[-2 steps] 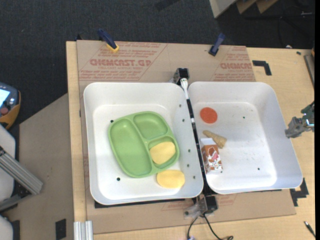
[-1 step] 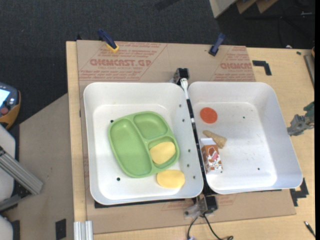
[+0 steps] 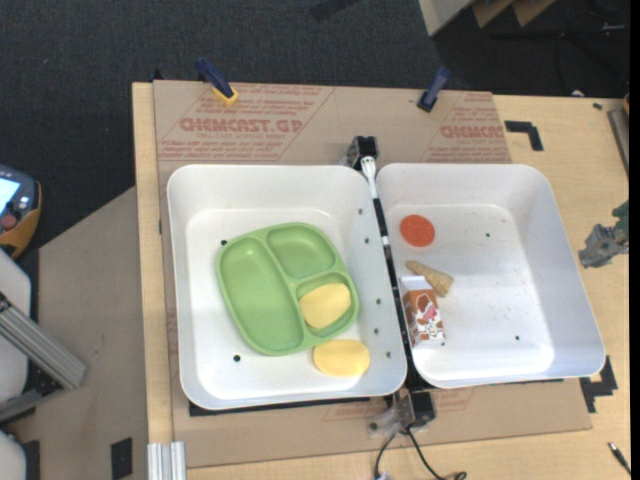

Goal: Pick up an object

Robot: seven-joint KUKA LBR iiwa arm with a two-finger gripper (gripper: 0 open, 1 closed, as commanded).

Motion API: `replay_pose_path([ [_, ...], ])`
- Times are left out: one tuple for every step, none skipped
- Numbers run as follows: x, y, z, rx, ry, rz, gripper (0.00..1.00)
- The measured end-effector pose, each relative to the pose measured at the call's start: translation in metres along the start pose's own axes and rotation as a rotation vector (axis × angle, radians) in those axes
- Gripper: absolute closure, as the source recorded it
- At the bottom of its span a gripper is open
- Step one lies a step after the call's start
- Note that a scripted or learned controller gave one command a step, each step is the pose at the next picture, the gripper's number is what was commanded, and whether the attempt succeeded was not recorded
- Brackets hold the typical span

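Not much progress on this one yet, as far as I can see. The jaws sit low at the outer rim of the right bin (image 3: 565, 313), with nothing visibly between them; whether they're apart or together I can't tell, too small and blurry.

All the candidates are on the far side of that bin from the jaws: an orange disc (image 3: 418, 231), a tan wedge (image 3: 430, 276) just beside it, and a red-and-white packet (image 3: 425, 318) touching or nearly touching the wedge. Further away still, in the left bin (image 3: 185, 268), there's a green divided plate (image 3: 262, 293) with a yellow lump (image 3: 325, 305) in one compartment and a second yellow piece (image 3: 341, 357) just outside it.

So I'd say everything's left: reach across, come down, close, lift. Everything's resting on the bins on the desk (image 3: 300, 118).
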State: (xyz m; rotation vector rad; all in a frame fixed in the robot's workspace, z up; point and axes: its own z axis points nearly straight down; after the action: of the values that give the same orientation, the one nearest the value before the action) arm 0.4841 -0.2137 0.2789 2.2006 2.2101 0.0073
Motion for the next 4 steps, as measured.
replay_pose_path([
  [0.126, 0.039, 0.099, 0.027, 0.020, -0.009, 1.00],
  [0.124, -0.002, 0.195, 0.023, 0.014, 0.006, 1.00],
  [0.159, 0.009, 0.048, 0.003, 0.013, -0.002, 1.00],
  [0.208, -0.007, 0.094, 0.025, 0.015, 0.000, 1.00],
])
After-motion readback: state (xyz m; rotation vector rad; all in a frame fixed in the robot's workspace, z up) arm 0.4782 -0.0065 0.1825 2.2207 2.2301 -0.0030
